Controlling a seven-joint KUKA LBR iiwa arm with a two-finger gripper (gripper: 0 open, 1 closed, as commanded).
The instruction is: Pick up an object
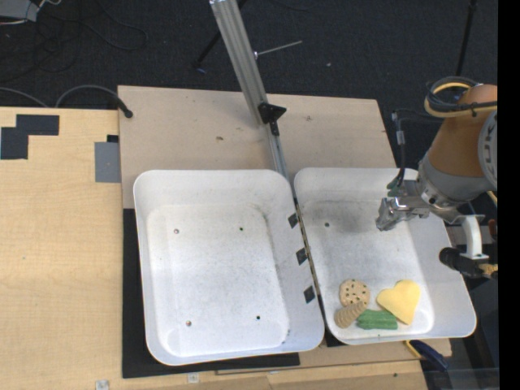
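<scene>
In the right bin (357, 210), near its front edge, lie a round tan cookie-like piece (354, 291), a ridged tan piece (350, 313) just below it, a flat green piece (377, 320) and a yellow heart-shaped piece (400, 299). The gripper (392, 211) hangs over the upper right part of that bin, well behind these objects, and I see nothing held in it. The orange band of the arm (471, 100) rises at the right edge.
The left bin (215, 262) lies beside the right one, joined by black clips (301, 255). An aluminium pole (244, 67) slants up from behind the bins. A wooden bench surface (57, 242) spreads to the left. Cables (467, 242) hang by the arm.
</scene>
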